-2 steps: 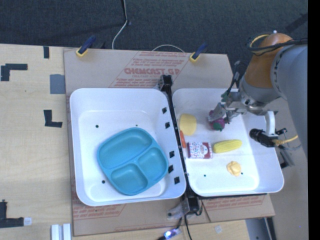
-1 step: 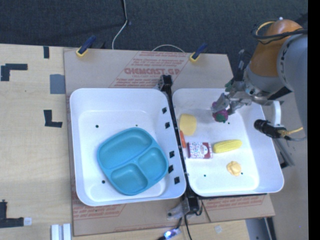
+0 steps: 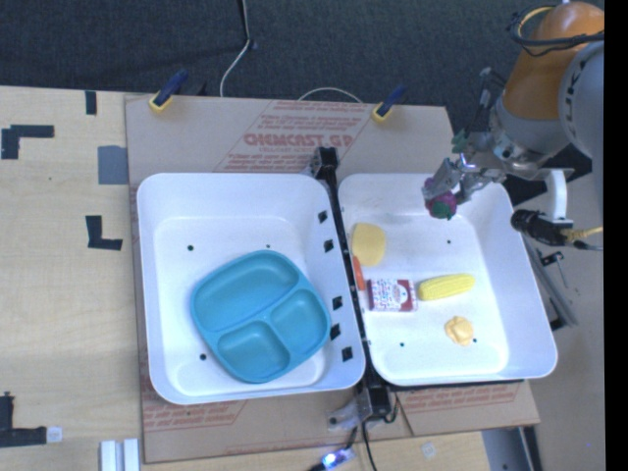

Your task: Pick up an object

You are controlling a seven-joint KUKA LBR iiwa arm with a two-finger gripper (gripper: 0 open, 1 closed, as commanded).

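Here the two-finger gripper (image 3: 444,196) hangs over the right white bin's (image 3: 520,292) far edge, fingers clamped on a small purple-green object (image 3: 444,205). Best lift straight up, keeping squeeze steady, clear of the bin wall.

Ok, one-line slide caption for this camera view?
Hand holding a purple item above the right bin; corn lies inside.

A small purple and green thing (image 3: 444,203) sits between the fingers of the end effector (image 3: 444,196), up above the right bin (image 3: 530,302) near its 12 o'clock edge. It looks like a tiny toy, too small to name.
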